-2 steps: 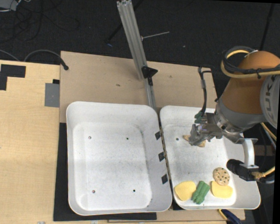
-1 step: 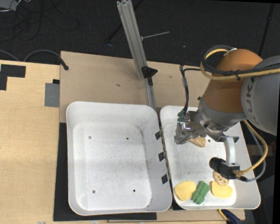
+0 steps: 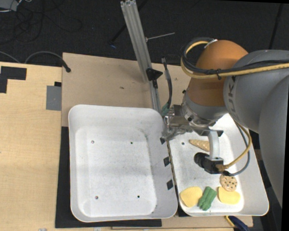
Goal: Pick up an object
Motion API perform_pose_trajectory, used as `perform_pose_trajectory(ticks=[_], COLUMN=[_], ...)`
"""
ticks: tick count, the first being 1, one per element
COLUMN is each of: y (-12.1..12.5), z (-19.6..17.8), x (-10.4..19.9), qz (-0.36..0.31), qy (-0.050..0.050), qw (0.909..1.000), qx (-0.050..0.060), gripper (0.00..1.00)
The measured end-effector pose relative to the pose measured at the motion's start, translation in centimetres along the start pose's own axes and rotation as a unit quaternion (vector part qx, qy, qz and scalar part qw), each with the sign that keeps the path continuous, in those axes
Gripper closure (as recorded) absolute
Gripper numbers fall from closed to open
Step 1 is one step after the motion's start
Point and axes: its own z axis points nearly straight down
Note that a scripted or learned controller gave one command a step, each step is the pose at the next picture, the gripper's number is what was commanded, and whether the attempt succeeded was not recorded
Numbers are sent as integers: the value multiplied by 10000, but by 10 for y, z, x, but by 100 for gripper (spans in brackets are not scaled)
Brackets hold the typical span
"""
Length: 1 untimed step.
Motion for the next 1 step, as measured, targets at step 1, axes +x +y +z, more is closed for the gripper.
perform_pose_trajectory(ticks=[1], y=[-1], z=[-1], x=[53], qz=[-2], qy=[2], qw=[10000], qx=[6], gripper=[100])
